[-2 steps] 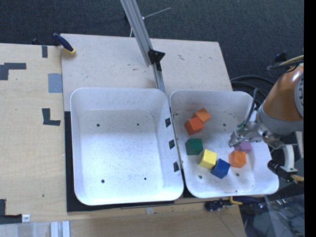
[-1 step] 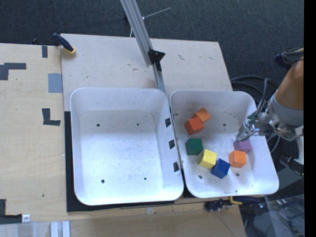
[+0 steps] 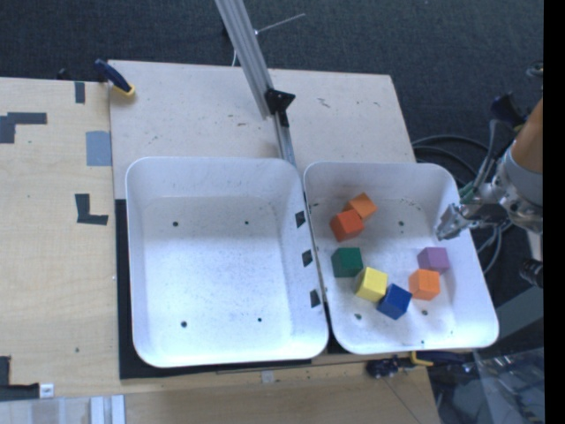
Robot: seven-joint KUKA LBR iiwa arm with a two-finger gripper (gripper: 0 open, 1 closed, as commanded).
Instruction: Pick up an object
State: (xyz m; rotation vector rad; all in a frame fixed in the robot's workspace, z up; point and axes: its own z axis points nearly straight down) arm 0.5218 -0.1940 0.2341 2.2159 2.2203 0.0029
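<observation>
The right bin (image 3: 415,177) holds several small blocks: an orange one (image 3: 361,206) and a red-orange one (image 3: 346,224) near its middle, a green one (image 3: 347,261), a yellow one (image 3: 371,283), a blue one (image 3: 394,301), a second orange one (image 3: 425,283) and a purple one (image 3: 433,258). My gripper (image 3: 448,223) hangs over the bin's right rim, just above and to the right of the purple block. Nothing shows between its fingers.
The left bin (image 3: 150,184) lies beside the right one. A slanted metal rail (image 3: 247,42) runs down from the top to the gap between the bins. Cables lie on the dark floor at the right. A blue and yellow clamp (image 3: 115,78) rests at the board's far left corner.
</observation>
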